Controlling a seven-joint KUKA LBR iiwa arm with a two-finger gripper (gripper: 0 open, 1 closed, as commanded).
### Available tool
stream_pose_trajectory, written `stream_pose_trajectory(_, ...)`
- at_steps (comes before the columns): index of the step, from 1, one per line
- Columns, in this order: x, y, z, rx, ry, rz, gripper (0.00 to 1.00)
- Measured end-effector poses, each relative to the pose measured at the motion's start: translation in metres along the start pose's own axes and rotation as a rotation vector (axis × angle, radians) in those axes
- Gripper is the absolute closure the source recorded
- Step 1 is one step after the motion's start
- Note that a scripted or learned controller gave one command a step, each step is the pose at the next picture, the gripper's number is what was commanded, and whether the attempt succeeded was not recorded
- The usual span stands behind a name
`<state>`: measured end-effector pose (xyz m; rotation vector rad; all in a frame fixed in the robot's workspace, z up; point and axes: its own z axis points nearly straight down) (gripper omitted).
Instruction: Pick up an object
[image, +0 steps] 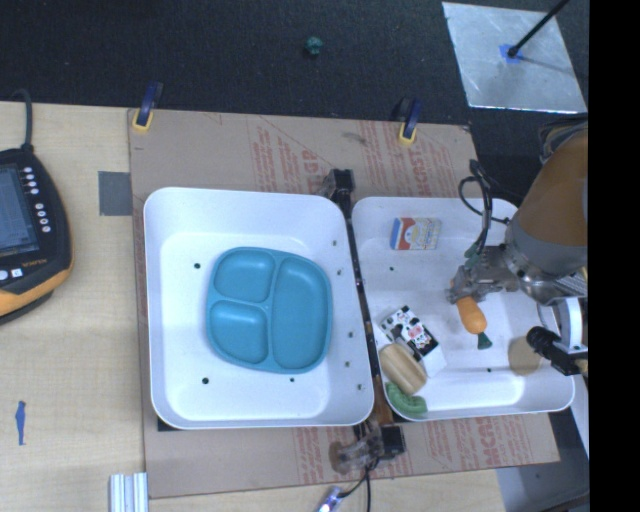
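My gripper (468, 288) hangs low in the right bin (440, 395), at its right-hand middle, on the grey arm with the orange band (560, 200). Just below it lies a small orange carrot (472, 318) with a green tip; whether they touch is unclear. A white packet with blue and orange print (414, 233) lies near the bin's far side. A black-and-white patterned piece (409, 330), a tan rounded piece (403, 368) and a green piece (408, 404) cluster at the near left corner. Another tan piece (523, 354) lies at the right.
The left bin (170, 400) holds a blue divided plate (269, 309). A black and orange pendant (25, 235) lies on the bench at the far left. Clamps (405, 120) hold the brown board under the bins.
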<state>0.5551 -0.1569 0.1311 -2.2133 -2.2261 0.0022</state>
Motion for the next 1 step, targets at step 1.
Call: stream_pose_trajectory(1,0.0802,0.0059,-0.0612,-0.002,0.001,0.000,1.00)
